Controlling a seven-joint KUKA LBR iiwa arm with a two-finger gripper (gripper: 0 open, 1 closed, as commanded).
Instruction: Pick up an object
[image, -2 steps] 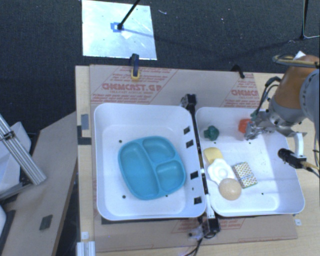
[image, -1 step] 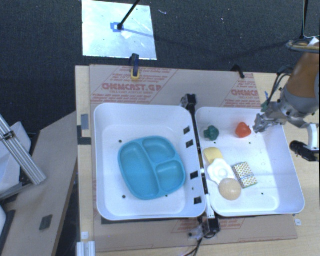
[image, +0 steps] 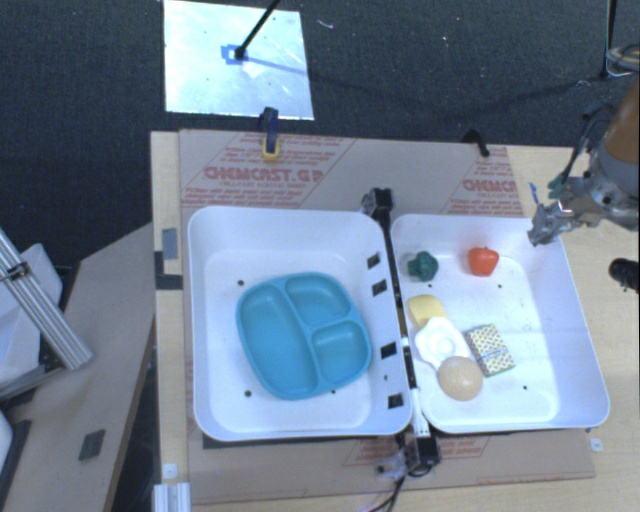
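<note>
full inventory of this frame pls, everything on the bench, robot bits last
left bin: 1, white, left half of bench
right bin: 1, white, right half of bench
divided tray: 1, light blue, three compartments, inside left bin
green toy: 1, dark green, right bin, upper left
red toy: 1, red-orange, right bin, top, right of green toy
yellow piece: 1, pale yellow, right bin, left side
fried egg toy: 1, white, right bin, just below yellow piece
round toy: 1, tan, right bin, lower left, touching fried egg toy
patterned packet: 1, yellow-and-blue pattern, right bin, right of fried egg toy
clamp: 1, black and yellow, bench's far edge
gripper: 1, grey, above right bin's upper right corner, holding nothing
</note>
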